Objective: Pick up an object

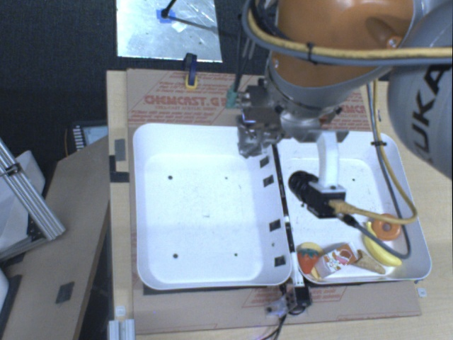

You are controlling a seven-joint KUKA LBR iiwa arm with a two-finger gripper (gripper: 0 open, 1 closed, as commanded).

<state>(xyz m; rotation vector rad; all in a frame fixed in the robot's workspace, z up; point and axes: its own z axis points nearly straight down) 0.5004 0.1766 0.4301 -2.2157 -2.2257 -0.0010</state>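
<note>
The grey arm's gripper (252,139) hangs over the divide between the two shallow white bins (205,275) — whether its fingers are parted, I cannot tell. A yellow plastic banana (381,252) lies in the right bin's near corner.

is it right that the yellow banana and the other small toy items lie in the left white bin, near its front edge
Not quite: in the camera view the yellow banana and the other small toy items lie in the right white bin, near its front edge.

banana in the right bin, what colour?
Yellow banana, near the bin's front corner, camera view.
</note>
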